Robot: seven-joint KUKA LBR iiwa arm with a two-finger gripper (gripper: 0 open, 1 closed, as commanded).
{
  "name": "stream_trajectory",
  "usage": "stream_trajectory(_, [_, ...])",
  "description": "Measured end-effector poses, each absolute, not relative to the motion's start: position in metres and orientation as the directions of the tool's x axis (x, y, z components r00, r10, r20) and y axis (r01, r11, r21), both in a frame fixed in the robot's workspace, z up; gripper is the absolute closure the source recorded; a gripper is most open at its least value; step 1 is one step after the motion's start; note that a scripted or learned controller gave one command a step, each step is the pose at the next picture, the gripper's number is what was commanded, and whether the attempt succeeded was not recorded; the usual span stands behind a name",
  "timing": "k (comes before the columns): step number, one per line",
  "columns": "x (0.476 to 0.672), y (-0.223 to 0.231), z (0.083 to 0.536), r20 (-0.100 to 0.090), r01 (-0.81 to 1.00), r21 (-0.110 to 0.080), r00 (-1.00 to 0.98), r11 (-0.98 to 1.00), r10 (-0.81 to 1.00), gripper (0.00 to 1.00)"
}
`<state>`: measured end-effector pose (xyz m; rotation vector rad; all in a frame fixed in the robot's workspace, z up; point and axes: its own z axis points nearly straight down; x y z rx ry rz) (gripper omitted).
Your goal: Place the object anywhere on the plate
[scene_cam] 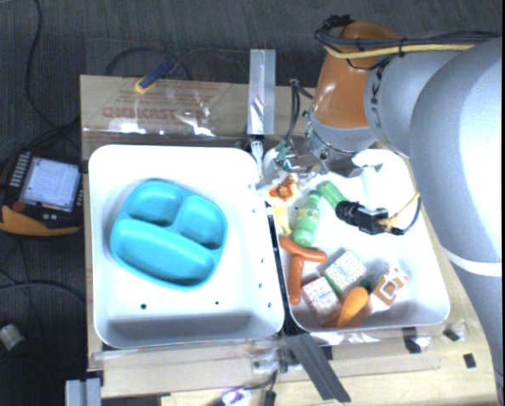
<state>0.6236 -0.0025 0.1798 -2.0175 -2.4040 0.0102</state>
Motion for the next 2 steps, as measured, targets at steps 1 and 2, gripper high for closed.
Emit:
stream_trajectory(1, [0.5824,0.0706,0.18,0.0,0.95,-0.006,-0.311,0.311,0.95,1.0])
stream_trajectory(2, [0.5824,0.0703,0.1801,0.0,0.951,-0.007,-0.311,0.311,0.951,0.0])
